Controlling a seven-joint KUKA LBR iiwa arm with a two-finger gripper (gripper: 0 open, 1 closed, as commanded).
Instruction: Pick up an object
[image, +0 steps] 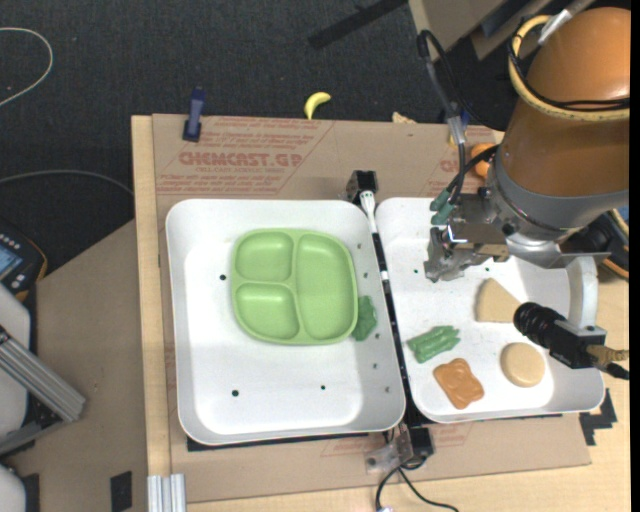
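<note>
Fingers (441, 268) state unclear, nothing visibly gripped; green toy (434, 343) below, apart.

arm (560, 150): big orange band over grey wrist housing | black cables along far side | tool (447, 262): grey metal | black cylinder on white bracket at right

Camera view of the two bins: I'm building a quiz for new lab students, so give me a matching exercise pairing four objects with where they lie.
Things:
1. green divided plate
2. green toy vegetable
3. orange toy food
4. round beige piece

Places:
A. right bin, front edge, left of the round piece
B. left bin, middle
C. right bin, front right, below the black cylinder
D. right bin, near its left wall

Pairs: 1-B, 2-D, 3-A, 4-C
</note>
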